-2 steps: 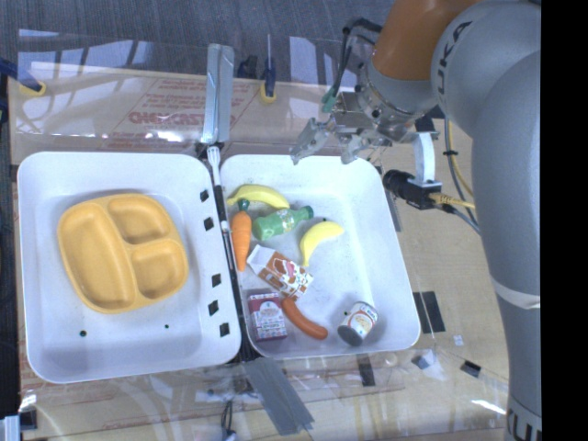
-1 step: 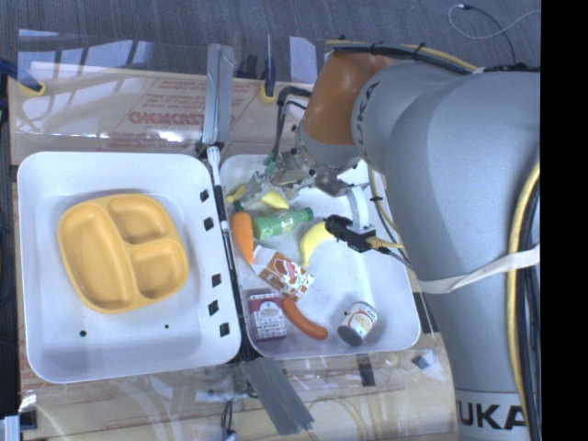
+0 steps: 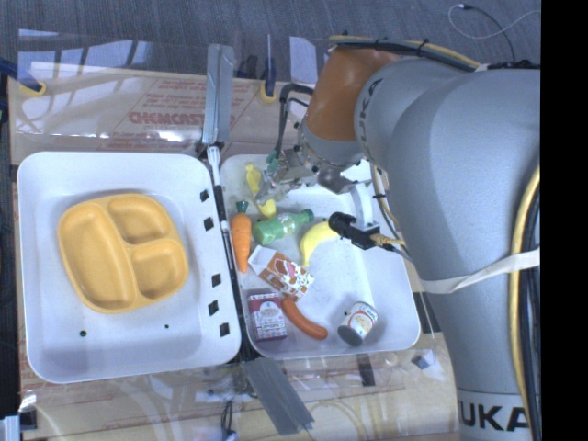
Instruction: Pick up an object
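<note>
Item: two-finger gripper [image 3: 266, 187], grip state unreadable, over small yellow plastic piece [image 3: 254, 178]; I'd centre, descend straight.

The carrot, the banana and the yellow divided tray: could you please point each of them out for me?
carrot [image 3: 241, 239], camera view, middle of its orange body
banana [image 3: 317, 242], camera view, middle of its curve
yellow divided tray [image 3: 87, 274], camera view, its lower left rim

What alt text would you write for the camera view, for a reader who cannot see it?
The gripper of the grey arm reaches down into the right bin, near a carrot, green bottle, banana, sausage and small can. The left bin holds a yellow divided tray.
</note>
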